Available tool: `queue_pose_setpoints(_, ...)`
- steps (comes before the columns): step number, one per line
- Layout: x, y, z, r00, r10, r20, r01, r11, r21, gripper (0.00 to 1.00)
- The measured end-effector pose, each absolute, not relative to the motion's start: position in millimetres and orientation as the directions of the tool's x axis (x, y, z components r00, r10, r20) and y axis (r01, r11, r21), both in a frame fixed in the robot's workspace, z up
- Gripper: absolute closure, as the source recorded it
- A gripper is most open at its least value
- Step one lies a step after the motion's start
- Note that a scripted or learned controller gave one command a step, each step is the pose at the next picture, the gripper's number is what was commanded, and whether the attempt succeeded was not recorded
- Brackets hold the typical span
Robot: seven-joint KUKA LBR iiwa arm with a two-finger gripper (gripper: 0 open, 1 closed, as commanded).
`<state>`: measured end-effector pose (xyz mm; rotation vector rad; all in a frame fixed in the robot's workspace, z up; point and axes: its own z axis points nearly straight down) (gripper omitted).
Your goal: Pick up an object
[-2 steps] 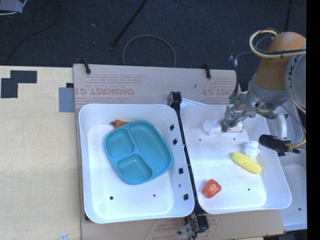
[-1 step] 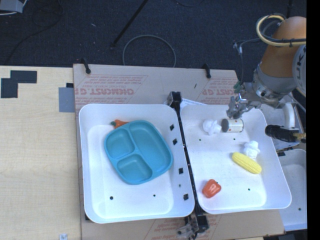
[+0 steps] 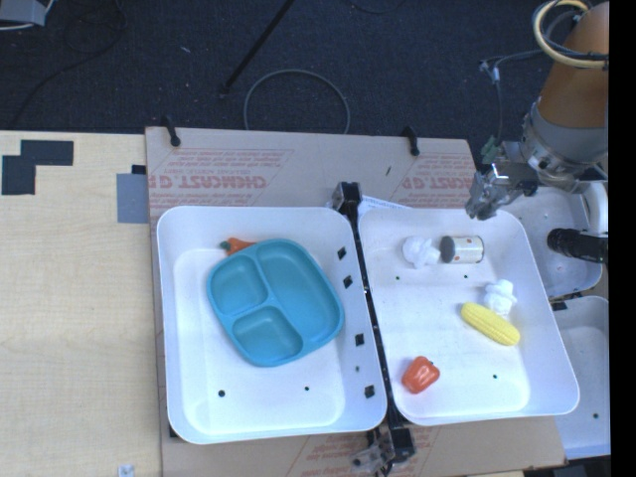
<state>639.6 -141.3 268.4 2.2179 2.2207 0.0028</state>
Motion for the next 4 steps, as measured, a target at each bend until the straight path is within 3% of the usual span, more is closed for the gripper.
queue_pose_setpoints(4,545.1,50.5,218.9,-0.004,1.0,0.002,1.0,0.004,-0.007,1.0)
